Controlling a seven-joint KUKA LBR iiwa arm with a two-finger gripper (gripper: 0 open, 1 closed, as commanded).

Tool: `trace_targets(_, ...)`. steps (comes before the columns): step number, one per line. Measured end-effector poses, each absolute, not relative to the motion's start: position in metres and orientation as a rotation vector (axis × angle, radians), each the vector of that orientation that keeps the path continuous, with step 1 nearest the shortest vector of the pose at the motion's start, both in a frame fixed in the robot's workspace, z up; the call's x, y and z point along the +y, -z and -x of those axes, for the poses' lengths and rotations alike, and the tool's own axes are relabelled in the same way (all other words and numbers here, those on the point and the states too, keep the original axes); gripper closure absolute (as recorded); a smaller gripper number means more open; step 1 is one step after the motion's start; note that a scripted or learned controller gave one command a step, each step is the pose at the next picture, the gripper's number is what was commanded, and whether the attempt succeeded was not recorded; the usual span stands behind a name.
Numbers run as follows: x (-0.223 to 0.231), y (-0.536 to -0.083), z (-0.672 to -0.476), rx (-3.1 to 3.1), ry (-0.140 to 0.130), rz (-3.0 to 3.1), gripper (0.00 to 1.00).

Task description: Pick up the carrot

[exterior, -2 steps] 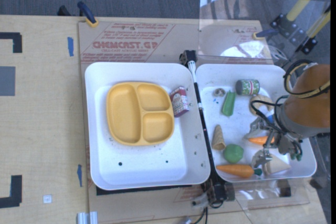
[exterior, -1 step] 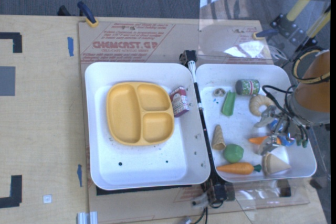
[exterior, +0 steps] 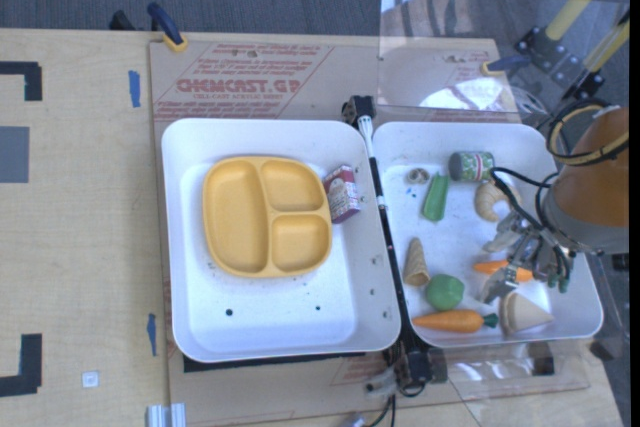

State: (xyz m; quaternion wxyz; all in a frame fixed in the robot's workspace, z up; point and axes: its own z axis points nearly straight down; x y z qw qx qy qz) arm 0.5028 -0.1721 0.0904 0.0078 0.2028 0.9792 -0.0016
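Camera view shows the carrot (exterior: pixel 450 320) lying on its side near the front wall of the right bin (exterior: pixel 585 325), its green stub pointing toward a pale wedge-shaped piece (exterior: pixel 524 313) just beside it. A green ball (exterior: pixel 445 291) sits just behind the carrot, and a ridged cone (exterior: pixel 416 262) lies a little farther back from it. The end effector (exterior: pixel 520 265) hangs behind and to the arm's side of the carrot — near it, but not over it and not touching it. How its fingers stand I cannot tell; cables and metal parts clutter that spot, and a small orange piece (exterior: pixel 490 267) lies among them.

By my reading the step in hand is the approach — nothing is grasped yet. The next move calls for shifting toward the front wall until centred above the carrot's thick middle, turning so the fingers straddle its short width, then descending without nudging the green ball or the wedge.
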Motion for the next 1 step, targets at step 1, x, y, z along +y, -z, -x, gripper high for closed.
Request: trace_targets(1, -0.1986, -0.0899, -0.4846, 2.898, -0.006, -1.180, 0.00)
